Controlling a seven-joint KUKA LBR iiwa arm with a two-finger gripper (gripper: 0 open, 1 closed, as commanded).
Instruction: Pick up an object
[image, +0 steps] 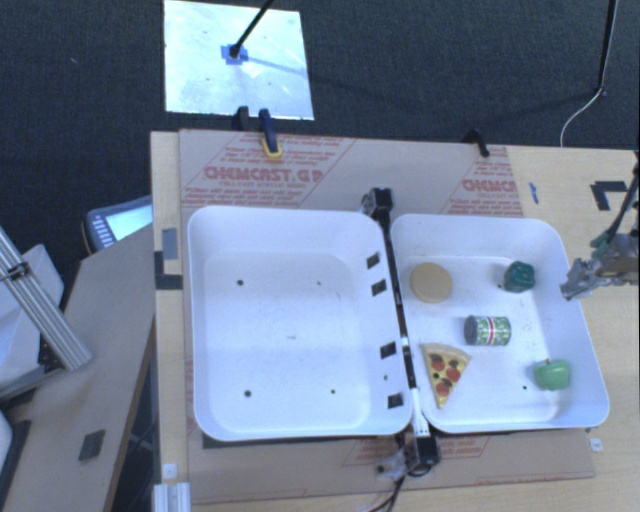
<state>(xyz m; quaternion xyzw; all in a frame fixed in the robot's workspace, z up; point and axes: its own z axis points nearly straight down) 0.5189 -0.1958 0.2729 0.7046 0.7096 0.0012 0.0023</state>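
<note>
I see the metal two-finger gripper (582, 283) at the right edge of the right-hand shallow white bin (575, 330), near its upper right corner, and I cannot tell how its jaws stand. In that bin lie a round tan cookie-like disc (432, 282), a dark teal lumpy toy (518, 276) nearest the gripper, a small green-labelled can on its side (487, 330), a toy pizza slice (446, 370) and a green pepper-like toy (551, 374). Nothing is held, and the left-hand white bin (285, 325) sits just beside it.

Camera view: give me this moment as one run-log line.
gripper: at right bin edge, holding nothing | right bin: tan disc, teal toy, can, pizza slice, green pepper
</note>
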